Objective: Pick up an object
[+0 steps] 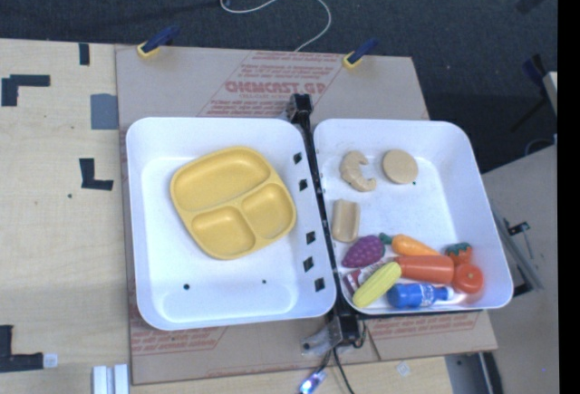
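Nearest the camera, along the front wall of the right-hand shallow white bin [482,202], the toy foods lie crowded together: a blue plastic bottle [419,295] lying flat, a yellow plastic corn cob [376,283] touching it on the left, a round red plastic tomato [468,278] at the right end, and a long red-orange plastic sausage [426,268] just behind. A little farther back are an orange plastic carrot [414,246] and a purple plastic bunch of grapes [363,250], then a tan bread-like block [345,221] standing apart near the divider. At the far end a pale croissant-shaped piece [357,171] and a round tan biscuit [400,167] lie beside each other with bare floor around them. The left-hand white bin [145,202] holds a yellow three-compartment plastic tray [233,201]. Every piece rests on a bin floor, so the pick looks not yet begun: choosing, reaching, closing and lifting are all left. The far, separated pieces seem easier targets than the packed front cluster. Beyond the bins, brown cardboard [272,80] covers the counter.
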Available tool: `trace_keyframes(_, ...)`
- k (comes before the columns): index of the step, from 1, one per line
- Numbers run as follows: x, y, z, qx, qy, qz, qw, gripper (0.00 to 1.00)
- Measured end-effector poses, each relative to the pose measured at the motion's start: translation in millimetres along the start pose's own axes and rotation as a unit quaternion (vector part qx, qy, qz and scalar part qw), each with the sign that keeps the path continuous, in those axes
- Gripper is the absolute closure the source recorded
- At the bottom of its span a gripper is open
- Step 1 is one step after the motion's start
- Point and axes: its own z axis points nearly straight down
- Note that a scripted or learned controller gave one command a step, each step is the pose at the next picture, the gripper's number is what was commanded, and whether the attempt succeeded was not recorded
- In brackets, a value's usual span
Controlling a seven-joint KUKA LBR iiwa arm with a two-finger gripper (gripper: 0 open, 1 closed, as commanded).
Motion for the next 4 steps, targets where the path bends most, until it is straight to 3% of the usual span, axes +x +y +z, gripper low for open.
trace_keyframes(1, 1.0, 0.1, -8.7, -0.001, 0.0, 0.0, 1.0, 1.0)
trace_keyframes(3, 17.3, 0.1, -64.2, -0.002, 0.0, -0.001, 1.0, 1.0)
trace_keyframes(4, 33.4, -1.1, 78.6, 0.008, 0.003, 0.0, 1.0, 1.0)
